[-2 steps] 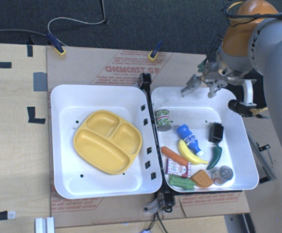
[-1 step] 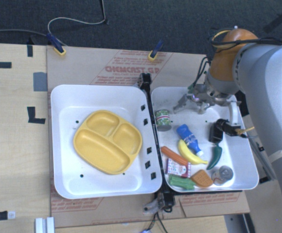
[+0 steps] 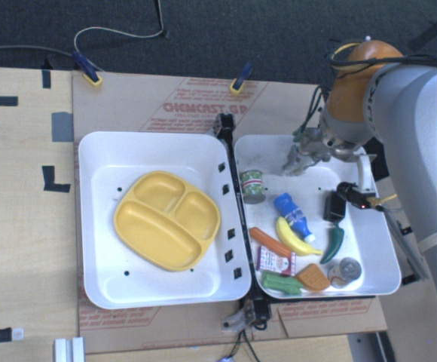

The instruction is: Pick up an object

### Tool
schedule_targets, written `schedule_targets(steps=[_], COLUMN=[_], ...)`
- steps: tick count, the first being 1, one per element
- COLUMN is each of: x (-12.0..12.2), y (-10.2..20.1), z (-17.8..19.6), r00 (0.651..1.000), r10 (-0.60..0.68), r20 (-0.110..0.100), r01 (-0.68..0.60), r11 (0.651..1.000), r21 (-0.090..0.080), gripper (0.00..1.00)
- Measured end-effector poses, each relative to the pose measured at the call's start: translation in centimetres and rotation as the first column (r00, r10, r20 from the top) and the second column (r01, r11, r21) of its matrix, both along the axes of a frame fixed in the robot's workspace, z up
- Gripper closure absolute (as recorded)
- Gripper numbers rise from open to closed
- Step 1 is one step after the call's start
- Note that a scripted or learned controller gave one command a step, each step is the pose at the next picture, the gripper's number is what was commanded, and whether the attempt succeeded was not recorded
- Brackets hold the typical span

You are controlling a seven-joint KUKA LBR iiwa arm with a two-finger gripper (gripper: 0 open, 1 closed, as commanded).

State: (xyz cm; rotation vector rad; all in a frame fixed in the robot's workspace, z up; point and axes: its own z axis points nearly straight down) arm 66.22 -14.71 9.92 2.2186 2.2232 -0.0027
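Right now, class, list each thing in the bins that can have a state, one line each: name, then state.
yellow divided plate: flat in left bin, nothing on it
small can: upright, against right bin's left wall
blue bottle: lying down
banana: lying, touching the bottle
gripper: low over right bin, holding nothing

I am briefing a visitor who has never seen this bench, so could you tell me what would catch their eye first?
Most striking is the big yellow divided plate, lying alone in the left bin. Next comes the colourful heap of small toy foods along the near side of the right bin, among them a banana, a blue bottle and a carrot. Above that bin's far end hangs the grey arm with its orange band, its claw low over the white floor.
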Motion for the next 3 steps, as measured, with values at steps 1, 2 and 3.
schedule_targets(steps=[1,2,3], x=[0.0,0.0,0.0], y=[0.0,0.1,0.1], z=[0.0,1.0,1.0], r00=[1.0,1.0,1.0], r10=[0.0,0.001,0.001], r20=[0.0,0.001,0.001], r01=[0.0,-0.001,-0.001], r11=[1.0,1.0,1.0], r21=[0.0,0.0,0.0], gripper=[0.0,1.0,0.0])
